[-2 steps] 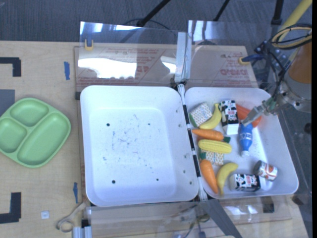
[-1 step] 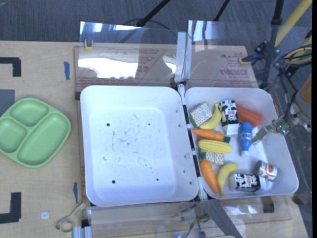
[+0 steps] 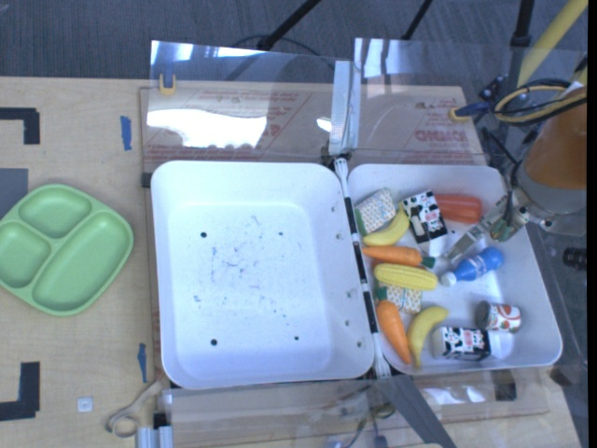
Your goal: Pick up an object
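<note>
End effector (image 3: 464,245) lowered into the right bin (image 3: 546,329), near its far right corner, above a blue bottle (image 3: 476,266) and beside a red pepper (image 3: 457,207); whether it grips anything cannot be told. Corn cob (image 3: 405,276), carrots and bananas crowd the bin's left edge.

The arm (image 3: 560,161) comes in from the right edge of the camera view, its orange band uppermost and the grey wrist below it. From the wrist the pincer (image 3: 466,244) slants down and to the left, low over the right-hand bin. Its slim metal fingers (image 3: 461,246) lie close together, and nothing shows between them.
</note>
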Tool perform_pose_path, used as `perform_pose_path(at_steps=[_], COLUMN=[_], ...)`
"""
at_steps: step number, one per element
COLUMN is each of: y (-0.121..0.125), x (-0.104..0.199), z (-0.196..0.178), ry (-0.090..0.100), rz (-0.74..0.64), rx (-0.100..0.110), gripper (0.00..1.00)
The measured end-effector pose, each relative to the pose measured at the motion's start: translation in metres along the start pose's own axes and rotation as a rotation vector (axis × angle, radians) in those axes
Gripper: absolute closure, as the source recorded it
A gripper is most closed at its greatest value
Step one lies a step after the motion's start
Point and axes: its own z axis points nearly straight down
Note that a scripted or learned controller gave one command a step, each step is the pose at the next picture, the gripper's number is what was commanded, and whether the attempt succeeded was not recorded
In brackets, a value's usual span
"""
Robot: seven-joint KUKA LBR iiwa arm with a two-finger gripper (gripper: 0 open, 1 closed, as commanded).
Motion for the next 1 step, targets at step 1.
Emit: perform_pose_path(at_steps=[1], y=[0.0005], x=[-0.0021], z=[-0.0117], ry=[-0.006], rz=[0.002], rx=[-0.004], gripper=[1.00])
